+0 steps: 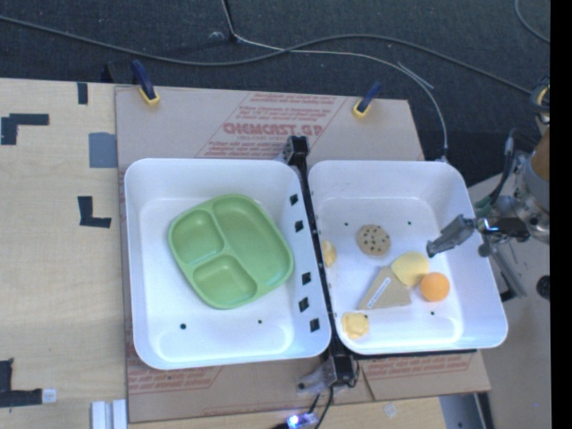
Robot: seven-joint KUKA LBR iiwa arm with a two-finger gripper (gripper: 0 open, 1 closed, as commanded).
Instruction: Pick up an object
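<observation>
Your candidates all sit in the right bin [393,175]: an orange ball [434,287] near the right wall, a yellow lemon-like piece [409,265] touching it on the left, a tan wedge [386,291] just below-left of that, a round cookie [373,239] standing apart toward the bin's middle, a small yellow item [355,325] near the front-left corner, and another yellowish bit [329,255] against the divider wall.

The gripper [450,236] hovers over the right wall of that bin, just above-right of the yellow piece, with nothing between its fingers. Whether its jaws are apart or together I cannot tell; the tip is too small and dark.

My read: the closest targets are the orange ball and the yellow piece. They touch each other, so you risk nudging one while closing on the other. Come straight down and centre on one item. The ball will likely roll, and the wall next to it leaves little finger room. The cookie is the cleaner pick since it is isolated, but it lies flat, so go low.

The left bin [143,239] holds a green divided plate [231,250]; ignore it.
</observation>
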